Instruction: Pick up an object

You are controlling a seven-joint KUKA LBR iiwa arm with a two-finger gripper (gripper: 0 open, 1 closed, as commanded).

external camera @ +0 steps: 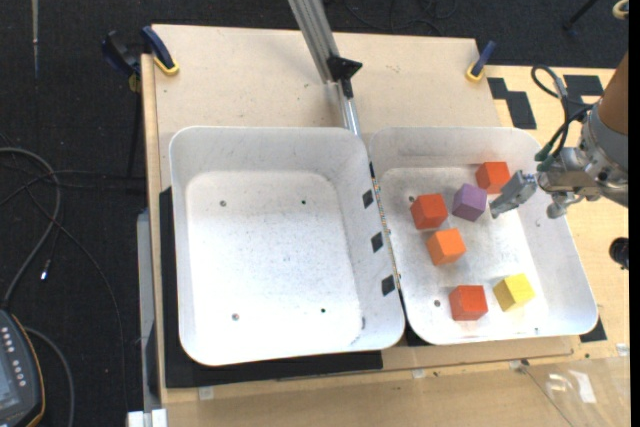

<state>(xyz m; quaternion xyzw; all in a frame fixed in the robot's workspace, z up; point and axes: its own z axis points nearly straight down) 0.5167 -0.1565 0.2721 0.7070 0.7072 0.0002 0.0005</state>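
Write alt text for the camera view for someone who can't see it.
A grey robot gripper hovers over the right white bin, which holds three orange blocks, a red one, a purple one and a yellow one. The left white bin sits alongside.

Pale wooden bench (260,85) — two white bins (200,155) side by side

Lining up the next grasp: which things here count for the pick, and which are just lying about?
For the pick: gripper; purple block; four orange blocks; yellow block; right bin.

Lying about: left bin; blue-and-yellow clamps; floor cables.
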